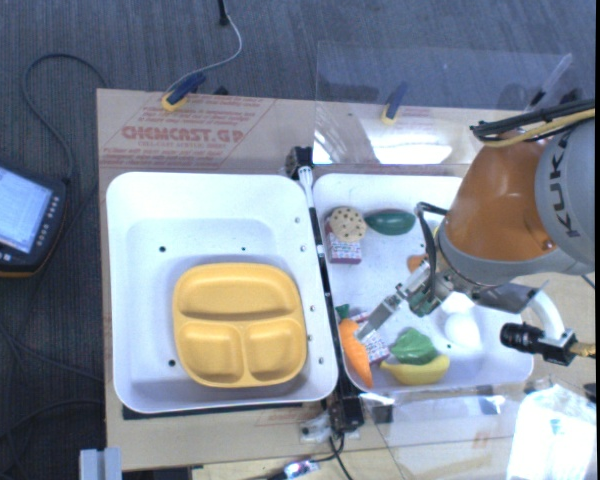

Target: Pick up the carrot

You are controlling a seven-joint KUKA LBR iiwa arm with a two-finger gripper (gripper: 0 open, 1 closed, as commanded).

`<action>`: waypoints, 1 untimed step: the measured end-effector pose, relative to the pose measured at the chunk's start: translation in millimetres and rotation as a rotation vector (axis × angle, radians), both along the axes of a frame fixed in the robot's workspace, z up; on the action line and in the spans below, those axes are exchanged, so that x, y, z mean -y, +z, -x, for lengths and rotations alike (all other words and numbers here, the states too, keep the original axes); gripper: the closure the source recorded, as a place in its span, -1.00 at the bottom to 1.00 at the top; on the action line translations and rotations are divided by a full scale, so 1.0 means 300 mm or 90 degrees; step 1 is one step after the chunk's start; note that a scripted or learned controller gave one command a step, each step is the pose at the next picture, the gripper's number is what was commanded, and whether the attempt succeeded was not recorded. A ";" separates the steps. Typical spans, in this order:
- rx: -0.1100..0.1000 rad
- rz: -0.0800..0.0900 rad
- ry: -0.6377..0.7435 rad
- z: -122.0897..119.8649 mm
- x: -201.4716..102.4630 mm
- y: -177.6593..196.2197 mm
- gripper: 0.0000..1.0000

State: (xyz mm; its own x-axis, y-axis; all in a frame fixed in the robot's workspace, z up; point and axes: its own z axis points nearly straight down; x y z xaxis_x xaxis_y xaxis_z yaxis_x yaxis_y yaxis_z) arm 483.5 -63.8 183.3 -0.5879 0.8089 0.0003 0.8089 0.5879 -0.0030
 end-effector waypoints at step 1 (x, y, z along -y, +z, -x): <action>0.000 -0.001 0.015 -0.001 -0.132 -0.001 -1.00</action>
